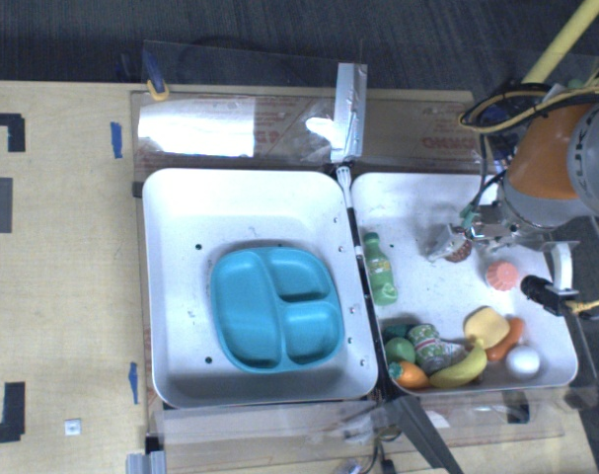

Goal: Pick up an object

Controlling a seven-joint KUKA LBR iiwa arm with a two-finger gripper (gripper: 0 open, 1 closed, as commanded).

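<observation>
I'm looking down on both bins from my feed. The left bin point(171, 225) has a blue divided tray point(276, 307) sitting in it, three compartments, nothing written on it that I can make out.

The right bin point(417, 200) is where the objects are. A green bottle point(380, 267) lies close to the divider between the bins, its cap pointing toward the far side; it has a pale label, but the print is too small for me to read. Along the near edge there's a pile: a can point(429, 346) with a busy label (again, unreadable from here), a banana point(462, 368) touching it, a carrot point(410, 372) and something green point(399, 350) at the near left corner. To the right of these sit a yellow piece point(486, 326), an orange piece point(513, 330) just beside it, and a white ball point(523, 362). A pink round thing point(502, 276) sits by itself nearer the right wall.

The arm point(556, 161) comes in from the right, orange band showing. The gripper point(460, 245) is low over the far right part of the right bin, with something small and brownish right at its tip. Whether the fingers are open, closed or gripping that thing I honestly can't tell at this resolution.
</observation>
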